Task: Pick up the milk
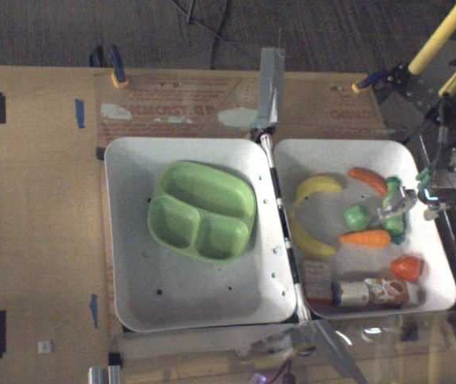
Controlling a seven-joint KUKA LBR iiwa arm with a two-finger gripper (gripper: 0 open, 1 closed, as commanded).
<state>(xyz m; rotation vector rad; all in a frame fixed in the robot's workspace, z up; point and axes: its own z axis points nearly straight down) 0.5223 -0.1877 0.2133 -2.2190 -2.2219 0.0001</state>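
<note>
What looks like the milk [318, 282], a small red-and-white carton, lies at the front left of the right bin [440, 282], against the wall between the bins. A bottle with a brown label [374, 292] lies on its side just to its right. My gripper [396, 205] hangs over the right half of that bin, above a green toy [358, 215] and an orange carrot [365, 238]. It is well behind and to the right of the carton, with nothing visibly held.
The right bin also holds a yellow banana [314, 192], a second carrot [367, 179] at the back and a red-orange toy [406, 268]. A green divided plate [202, 210] sits in the left bin [132, 294].
</note>
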